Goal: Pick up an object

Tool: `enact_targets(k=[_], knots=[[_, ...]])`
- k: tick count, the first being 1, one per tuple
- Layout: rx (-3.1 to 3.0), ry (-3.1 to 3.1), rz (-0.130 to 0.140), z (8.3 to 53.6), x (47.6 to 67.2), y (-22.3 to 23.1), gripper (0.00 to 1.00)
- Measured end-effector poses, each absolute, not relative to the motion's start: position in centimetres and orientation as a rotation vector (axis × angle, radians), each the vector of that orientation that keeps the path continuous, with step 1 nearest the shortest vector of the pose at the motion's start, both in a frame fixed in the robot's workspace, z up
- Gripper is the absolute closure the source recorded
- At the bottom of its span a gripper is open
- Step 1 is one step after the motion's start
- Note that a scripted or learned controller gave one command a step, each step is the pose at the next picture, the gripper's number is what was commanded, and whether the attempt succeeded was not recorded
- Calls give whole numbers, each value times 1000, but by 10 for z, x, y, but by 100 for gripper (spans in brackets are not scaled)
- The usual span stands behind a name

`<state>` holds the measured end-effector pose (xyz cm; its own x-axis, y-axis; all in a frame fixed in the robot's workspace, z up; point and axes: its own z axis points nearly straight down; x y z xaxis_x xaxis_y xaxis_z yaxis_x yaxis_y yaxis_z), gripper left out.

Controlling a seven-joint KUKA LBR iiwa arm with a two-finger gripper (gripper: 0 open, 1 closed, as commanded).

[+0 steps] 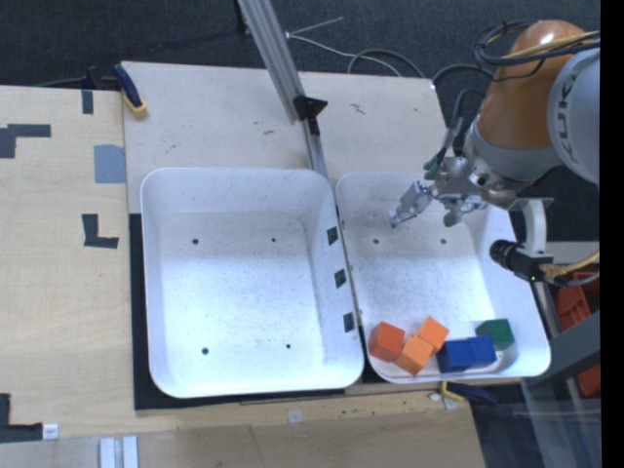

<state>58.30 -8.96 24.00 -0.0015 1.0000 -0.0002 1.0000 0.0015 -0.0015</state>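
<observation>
Nearest the camera, along the 6 o'clock wall of the right bin (507, 261), lie the blocks. An orange block (387, 340) sits at the 9 o'clock end of the row, a second orange block (415, 354) touches it on its 3 o'clock side, and a third orange block (434, 332) sits just at 1 o'clock of that one. A blue block (466, 354) lies next along the wall, with a green block (497, 332) at its 1 o'clock, close beside it. The left bin (156, 261) stands just at 9 o'clock of the right one, their walls nearly touching. Farther back, the gripper (426, 207) hangs over the 12 o'clock part of the right bin, well apart from the blocks; its fingers are spread, with nothing between them. The arm (536, 105) comes in from 3 o'clock. Beyond the bins a metal rail (273, 47) slants across the bench (214, 115).
</observation>
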Motion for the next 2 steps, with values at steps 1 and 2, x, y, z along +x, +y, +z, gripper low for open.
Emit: enact_targets(k=[1, 2], knots=[[-2217, -2224, 4, 198, 634, -74, 0], [-2227, -2210, 14, 141, 584, -165, 0]])
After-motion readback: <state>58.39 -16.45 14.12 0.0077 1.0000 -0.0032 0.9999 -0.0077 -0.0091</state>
